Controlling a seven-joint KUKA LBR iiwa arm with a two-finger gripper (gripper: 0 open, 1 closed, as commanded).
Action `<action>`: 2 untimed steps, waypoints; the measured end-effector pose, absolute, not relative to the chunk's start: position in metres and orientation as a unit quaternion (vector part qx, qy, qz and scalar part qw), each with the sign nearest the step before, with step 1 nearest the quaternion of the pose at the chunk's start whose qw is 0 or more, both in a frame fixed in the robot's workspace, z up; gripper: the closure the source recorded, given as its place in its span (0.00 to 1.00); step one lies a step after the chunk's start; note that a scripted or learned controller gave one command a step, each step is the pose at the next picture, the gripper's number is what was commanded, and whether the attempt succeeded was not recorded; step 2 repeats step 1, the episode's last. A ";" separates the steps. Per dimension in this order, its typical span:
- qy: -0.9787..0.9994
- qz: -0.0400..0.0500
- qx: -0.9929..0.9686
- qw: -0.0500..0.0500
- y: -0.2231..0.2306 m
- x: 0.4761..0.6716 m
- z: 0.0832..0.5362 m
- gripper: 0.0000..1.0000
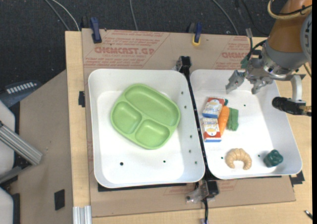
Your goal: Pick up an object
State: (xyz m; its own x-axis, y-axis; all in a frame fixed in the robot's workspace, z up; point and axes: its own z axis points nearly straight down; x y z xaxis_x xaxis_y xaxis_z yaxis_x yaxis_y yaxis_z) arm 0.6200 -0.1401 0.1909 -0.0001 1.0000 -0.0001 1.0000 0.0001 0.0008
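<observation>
In the right bin (277, 134) lie a small milk carton (212, 118), an orange carrot (223, 118), a green pickle-like piece (232, 119), a tan croissant (238, 158) and a dark green broccoli piece (273, 158). My gripper (246, 84) hangs over the bin's far end, above and to the right of the carton. Its two grey fingers (234, 81) are spread apart, open, with nothing between them.
The left bin (99, 134) holds a light green divided plate (145, 115). A black clamp (184, 63) sits where the two bins meet at the back. Cardboard lies under both bins. A black fitting (290, 104) sticks in over the right bin's right rim.
</observation>
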 end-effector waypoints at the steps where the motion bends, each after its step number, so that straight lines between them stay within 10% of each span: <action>1: 0.707 0.000 0.707 0.000 -0.140 0.620 0.191 0.00; 2: 0.707 0.000 0.707 0.000 -0.140 0.620 0.191 0.00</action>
